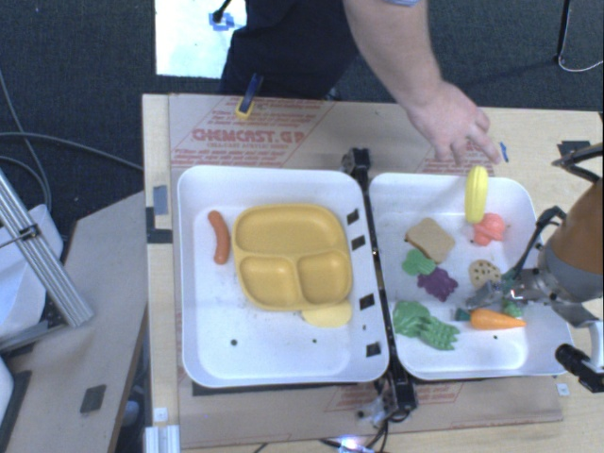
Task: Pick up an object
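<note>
Two white bins sit side by side on the worktop, resting on a brown board printed in red letters that seem to read "CHEMCAST"; a further word or code follows but is too blurred to make out. The left bin holds a yellow divided tray, an orange sausage lying just beside the tray's left edge, and a pale yellow flat piece poking out from under the tray's near edge.

The right bin carries the toy food: a slice of bread, a green leafy piece touching it, a purple grape cluster, a cookie, a larger green vegetable near the front, a carrot, a pink-orange piece, and a yellow banana standing against the far wall.

The end effector reaches in from the right, low in the right bin, just above the carrot and beside the cookie. Whether it grips anything cannot be told.

A person's hand hovers over the far rim of the right bin, close to the banana. A small blue and yellow object lies on the board's far edge.
</note>
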`<state>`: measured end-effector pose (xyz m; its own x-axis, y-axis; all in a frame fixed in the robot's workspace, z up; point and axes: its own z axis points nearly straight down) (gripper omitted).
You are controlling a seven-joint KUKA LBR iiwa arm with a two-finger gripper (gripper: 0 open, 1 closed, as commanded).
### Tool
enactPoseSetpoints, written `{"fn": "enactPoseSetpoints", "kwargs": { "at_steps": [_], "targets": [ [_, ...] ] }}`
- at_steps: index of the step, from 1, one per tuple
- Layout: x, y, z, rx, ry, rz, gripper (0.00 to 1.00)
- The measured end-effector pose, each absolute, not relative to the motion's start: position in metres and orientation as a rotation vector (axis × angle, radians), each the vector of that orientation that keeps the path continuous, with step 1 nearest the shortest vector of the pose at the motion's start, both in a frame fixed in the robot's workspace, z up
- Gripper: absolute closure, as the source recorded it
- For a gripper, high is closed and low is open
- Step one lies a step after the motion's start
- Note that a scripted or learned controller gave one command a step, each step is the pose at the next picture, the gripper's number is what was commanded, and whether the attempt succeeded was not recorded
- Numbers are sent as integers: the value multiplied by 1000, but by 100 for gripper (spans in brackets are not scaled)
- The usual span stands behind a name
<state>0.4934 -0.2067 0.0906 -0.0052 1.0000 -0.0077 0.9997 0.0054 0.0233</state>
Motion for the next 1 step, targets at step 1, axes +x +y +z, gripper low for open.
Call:
{"fn": "enactPoseSetpoints", "kwargs": {
  "at_steps": [1],
  "targets": [
    [523, -208, 90, 2203, 2215, 10, 0]
  ]
}}
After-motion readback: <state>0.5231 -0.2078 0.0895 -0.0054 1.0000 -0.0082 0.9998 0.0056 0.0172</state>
